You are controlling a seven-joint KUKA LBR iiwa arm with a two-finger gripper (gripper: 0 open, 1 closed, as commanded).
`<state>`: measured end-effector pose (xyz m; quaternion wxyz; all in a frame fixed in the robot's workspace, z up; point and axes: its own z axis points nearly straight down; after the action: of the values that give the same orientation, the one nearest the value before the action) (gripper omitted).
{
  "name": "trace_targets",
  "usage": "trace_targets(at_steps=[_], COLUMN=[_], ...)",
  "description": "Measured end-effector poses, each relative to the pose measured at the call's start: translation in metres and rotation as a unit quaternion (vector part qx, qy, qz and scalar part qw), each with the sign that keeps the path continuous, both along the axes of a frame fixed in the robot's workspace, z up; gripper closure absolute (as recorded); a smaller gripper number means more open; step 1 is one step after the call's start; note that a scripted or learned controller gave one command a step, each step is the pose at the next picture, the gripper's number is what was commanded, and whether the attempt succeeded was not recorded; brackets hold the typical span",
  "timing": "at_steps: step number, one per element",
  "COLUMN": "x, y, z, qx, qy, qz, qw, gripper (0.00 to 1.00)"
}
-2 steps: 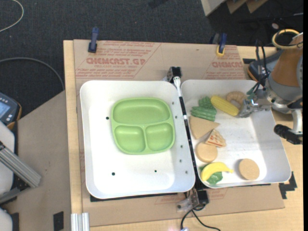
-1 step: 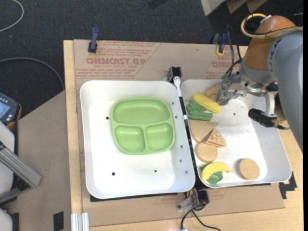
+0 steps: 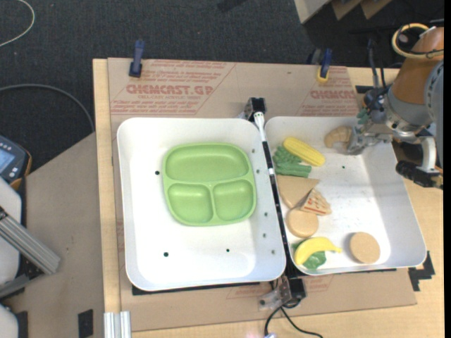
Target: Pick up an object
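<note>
From where I stand, the grey arm (image 3: 416,90) has its tool (image 3: 358,141) low in the far corner of the right white bin (image 3: 394,210), right at a small tan toy piece (image 3: 338,136). To lift it cleanly, I'd say the tool should straddle that piece squarely before closing. Whether it's wide, narrow or gripping, I can't tell.
</note>
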<state>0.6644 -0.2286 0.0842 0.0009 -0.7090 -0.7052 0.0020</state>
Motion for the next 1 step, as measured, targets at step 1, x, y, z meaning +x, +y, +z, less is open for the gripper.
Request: trace_targets(at_steps=[1], x=[0.0029], y=[0.0043], z=[0.0126], qx=[-0.001], qy=[-0.003], qz=[0.003], qw=[1.0], gripper=[1.0])
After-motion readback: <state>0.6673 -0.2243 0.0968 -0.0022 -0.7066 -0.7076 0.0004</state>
